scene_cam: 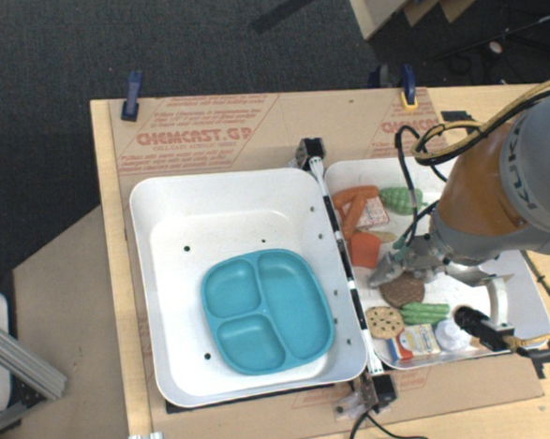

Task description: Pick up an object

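My gripper [398, 267] hangs low over the middle of the right bin [535, 313], reaching in from the right. Just below it lies a round brown patty [404, 291], partly covered by the gripper. To its left sits a red piece [364, 249]. Further back are an orange carrot-like piece [354, 204], a small printed card [376, 214] and a green piece [397, 198]. Toward the front lie a chocolate-chip cookie [385, 322], a green pod-like item [424, 313] and a white and red packet [417, 343]. I cannot tell whether the gripper touches the patty.
The left bin [162, 222] holds a blue divided plate [265, 308] in its front half. A ridge where the two bins meet [338, 247] runs between them. The arm's grey and orange body [499, 198] covers the right bin's right side.
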{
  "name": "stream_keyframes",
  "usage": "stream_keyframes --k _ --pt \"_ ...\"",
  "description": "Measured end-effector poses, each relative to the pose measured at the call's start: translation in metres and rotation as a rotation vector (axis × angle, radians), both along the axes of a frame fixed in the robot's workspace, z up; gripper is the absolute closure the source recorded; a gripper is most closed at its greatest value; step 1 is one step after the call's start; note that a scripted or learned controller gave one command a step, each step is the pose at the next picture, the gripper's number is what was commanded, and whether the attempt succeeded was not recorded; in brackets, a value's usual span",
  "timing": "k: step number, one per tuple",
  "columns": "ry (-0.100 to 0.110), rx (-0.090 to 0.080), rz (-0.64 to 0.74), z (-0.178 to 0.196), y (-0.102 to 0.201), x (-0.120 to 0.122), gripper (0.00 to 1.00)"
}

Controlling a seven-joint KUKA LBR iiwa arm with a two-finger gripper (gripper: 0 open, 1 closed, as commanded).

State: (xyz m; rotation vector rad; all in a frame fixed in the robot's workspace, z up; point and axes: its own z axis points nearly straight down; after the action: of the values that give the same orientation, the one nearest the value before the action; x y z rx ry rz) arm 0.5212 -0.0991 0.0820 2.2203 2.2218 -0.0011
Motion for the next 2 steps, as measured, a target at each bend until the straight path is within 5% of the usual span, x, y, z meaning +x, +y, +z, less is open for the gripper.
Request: stream_keyframes --k 1,2 --pt "0.002 0.0 0.0 -0.001 -0.01 0.035 0.0" --pt "0.005 0.002 -0.001 0.0 0.002 -0.01 0.0"
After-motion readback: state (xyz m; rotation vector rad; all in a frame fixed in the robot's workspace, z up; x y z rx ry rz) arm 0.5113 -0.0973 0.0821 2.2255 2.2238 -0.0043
